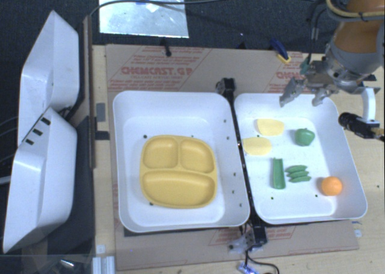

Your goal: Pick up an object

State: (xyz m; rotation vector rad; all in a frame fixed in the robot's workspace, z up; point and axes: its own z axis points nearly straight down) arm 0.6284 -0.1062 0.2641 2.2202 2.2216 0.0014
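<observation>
Arm in from right, wrist bent down; claw [304, 93] spread wide w/ nothing between fingers, hanging over right bin [349, 146] back rim. Green pepper [305, 137] just below it.

A yellow plastic plate with three compartments [178, 171] is lying flat in the middle of the left shallow white bin [129, 123]. That bin is resting on a brown cardboard sheet with red lettering [157, 70]. Beyond it, a shiny square metal sheet [142, 2] is lying on the dark bench, with a thin black cable [240, 3] trailing beside it. Two white moulded casings [45, 146] are standing at the far left.
</observation>
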